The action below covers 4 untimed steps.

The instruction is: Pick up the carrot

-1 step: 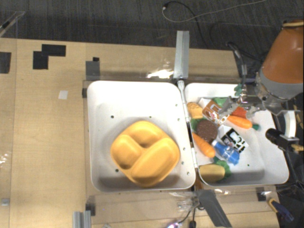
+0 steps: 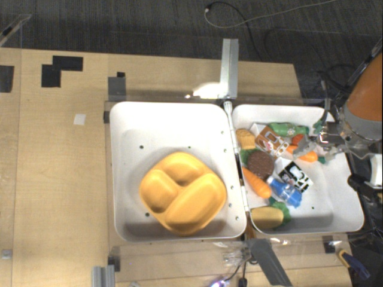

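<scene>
Two shallow white bins sit side by side on the wooden bench. The left bin [image 2: 125,160] holds a yellow divided dish [image 2: 182,191] lying near its middle. The right bin [image 2: 341,208] holds a cluster of toy food toward its left and upper part. The carrot [image 2: 257,183] lies at a slant near the left wall of the right bin, just below a dark brown round piece [image 2: 260,162] and just left of a blue item [image 2: 285,190] with a black-and-white piece [image 2: 295,176] on top. A tan piece [image 2: 267,217] sits near the bin's lower edge, and a green packet [image 2: 286,128] lies along the top. The arm [image 2: 366,103] enters from the right, and the gripper [image 2: 320,141] hangs over the upper right part of the right bin, beside a small orange piece [image 2: 307,156], well apart from the carrot. Whether its fingers are apart or together cannot be told.
</scene>
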Tool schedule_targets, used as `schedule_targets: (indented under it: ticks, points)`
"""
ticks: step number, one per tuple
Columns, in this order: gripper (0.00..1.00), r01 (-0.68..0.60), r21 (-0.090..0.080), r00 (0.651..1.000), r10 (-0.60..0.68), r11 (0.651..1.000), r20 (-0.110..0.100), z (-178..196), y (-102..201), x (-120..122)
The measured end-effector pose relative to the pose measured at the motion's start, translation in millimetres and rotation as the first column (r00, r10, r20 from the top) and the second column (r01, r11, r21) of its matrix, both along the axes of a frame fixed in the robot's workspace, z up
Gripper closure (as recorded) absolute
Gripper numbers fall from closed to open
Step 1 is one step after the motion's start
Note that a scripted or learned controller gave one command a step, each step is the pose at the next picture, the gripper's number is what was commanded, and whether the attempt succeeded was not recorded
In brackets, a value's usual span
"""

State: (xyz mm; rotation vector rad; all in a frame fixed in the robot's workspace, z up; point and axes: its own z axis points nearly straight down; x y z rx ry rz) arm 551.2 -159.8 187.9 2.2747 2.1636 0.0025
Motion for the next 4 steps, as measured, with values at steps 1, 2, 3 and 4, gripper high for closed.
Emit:
schedule_targets:
  ticks: [1,2,3,4]
  points:
    - [0.0,0.026,0.0,1.0,-0.026,1.0,0.001,-47,-37,13]
    - [0.0,0.07,-0.002,0.997,-0.07,0.998,0.009,-99,-38,51]
    - [1.0,0.066,0.001,0.998,-0.066,0.998,0.016,-86,-36,54]
    - [1.0,-0.144,0.0,0.99,0.144,0.99,0.004,19,57,73]
